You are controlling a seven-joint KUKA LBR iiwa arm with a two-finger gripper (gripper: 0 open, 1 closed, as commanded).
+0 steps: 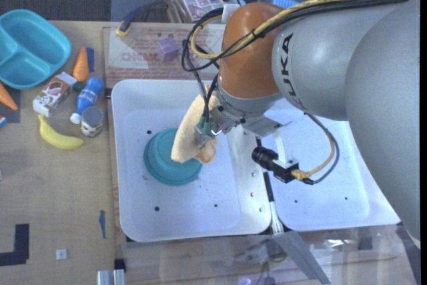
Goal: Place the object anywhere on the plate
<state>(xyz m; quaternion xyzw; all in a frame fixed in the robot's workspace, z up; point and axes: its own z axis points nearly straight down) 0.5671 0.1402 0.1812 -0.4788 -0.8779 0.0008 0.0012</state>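
The claw (203,133) hangs over the left bin (127,143), pinching a tan slice of bread (187,133) (tilted, nearly on edge). The bread's lower end overlaps the blue plate (163,163) sitting in that bin.

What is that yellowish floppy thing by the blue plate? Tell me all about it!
The tan, bread-like slice looks soft and flat, with a paler face and a browner lower end. It stands tilted on edge, leaning over the right side of the round teal plate in the left white bin. The robot's claw is right against its right edge.
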